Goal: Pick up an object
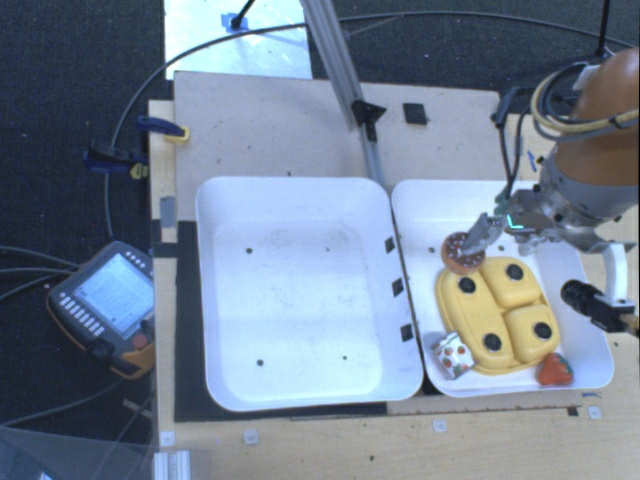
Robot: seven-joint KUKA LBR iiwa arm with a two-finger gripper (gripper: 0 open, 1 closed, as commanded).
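Observation:
In the right bin point(420, 208) lie a large yellow four-lobed toy point(500, 313), a brown and pink doughnut point(460, 256), a small white patterned cube point(452, 354) and a red strawberry point(555, 370). My gripper point(483, 235) reaches in from the right, low over the bin's back part. Its tip is right at the doughnut's upper right edge, and I cannot tell whether it touches it. The doughnut sits against the yellow toy's back left corner.
The left bin point(215, 208) stands beside the right one, with small black clips point(397, 286) along their shared wall. A slanted metal pole point(335, 48) rises behind the bins. A teach pendant point(105, 303) lies off the bench at the left. A black part point(595, 306) juts in at the right.

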